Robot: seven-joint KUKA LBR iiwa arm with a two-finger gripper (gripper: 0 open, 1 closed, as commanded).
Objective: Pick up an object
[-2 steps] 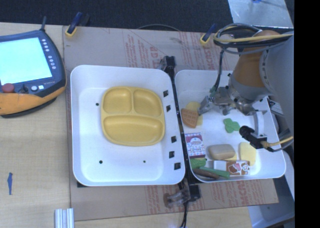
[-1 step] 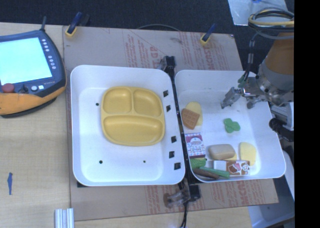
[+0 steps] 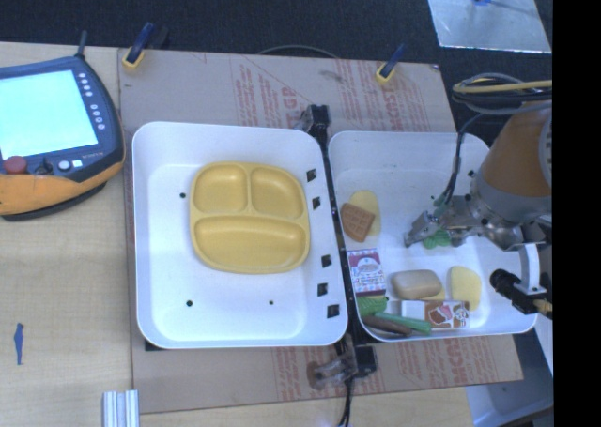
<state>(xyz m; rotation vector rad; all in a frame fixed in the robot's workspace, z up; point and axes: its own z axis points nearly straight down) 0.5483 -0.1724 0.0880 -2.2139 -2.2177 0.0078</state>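
My gripper hangs low over the middle of the right bin, at the end of the grey arm with the orange band. A small green object lies right at the gripper's tip; whether it is gripped cannot be made out. To the gripper's left lies a brown waffle piece on a yellow item. Nearer the front sit a red and white carton, a tan bread roll, a yellow piece, a small red and white box and a green and brown stick.
The left bin holds a yellow divided plate. A teach pendant with a bright screen rests on the bench at the far left. Clamps join the bins along their shared wall. Cables run behind the arm.
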